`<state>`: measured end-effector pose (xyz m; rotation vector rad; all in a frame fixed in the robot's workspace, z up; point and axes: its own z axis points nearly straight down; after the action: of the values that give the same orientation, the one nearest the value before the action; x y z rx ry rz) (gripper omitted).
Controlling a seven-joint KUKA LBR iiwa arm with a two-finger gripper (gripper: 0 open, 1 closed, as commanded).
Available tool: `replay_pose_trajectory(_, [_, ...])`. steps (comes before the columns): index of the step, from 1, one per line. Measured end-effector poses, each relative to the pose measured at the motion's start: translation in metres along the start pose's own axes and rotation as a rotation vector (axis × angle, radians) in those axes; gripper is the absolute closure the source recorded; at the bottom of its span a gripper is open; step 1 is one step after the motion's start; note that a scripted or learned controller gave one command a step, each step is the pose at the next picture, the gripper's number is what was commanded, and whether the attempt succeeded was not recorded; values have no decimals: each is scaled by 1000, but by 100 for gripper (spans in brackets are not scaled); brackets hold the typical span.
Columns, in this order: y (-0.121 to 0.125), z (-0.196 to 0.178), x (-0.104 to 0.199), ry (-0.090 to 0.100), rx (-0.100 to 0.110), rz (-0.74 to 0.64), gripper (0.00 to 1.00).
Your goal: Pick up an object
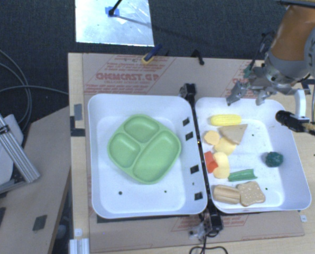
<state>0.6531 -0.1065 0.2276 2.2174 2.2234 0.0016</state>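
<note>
Cardboard [127,75] under white bins [147,102] reads "CHEMCAST" in red print.

Red block lettering is printed on the brown cardboard sheet [127,73] seen above the left white bin [102,157], in the upper middle of the frame. The largest line appears to read "CHEMCAST GP", though blurred. Smaller red print beside it and along the lower edge cannot be read.
</note>
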Motion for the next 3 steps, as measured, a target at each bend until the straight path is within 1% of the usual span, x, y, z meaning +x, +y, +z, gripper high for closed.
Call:
replay_pose_trajectory(1, [-53, -50, 46, 2, -3, -6, 0])
replay_pose_trajectory(2, [-126, -86, 127, 4, -2, -10, 0])
replay_pose_trajectory(3, [-168, -51, 156, 2, 4, -4, 0])
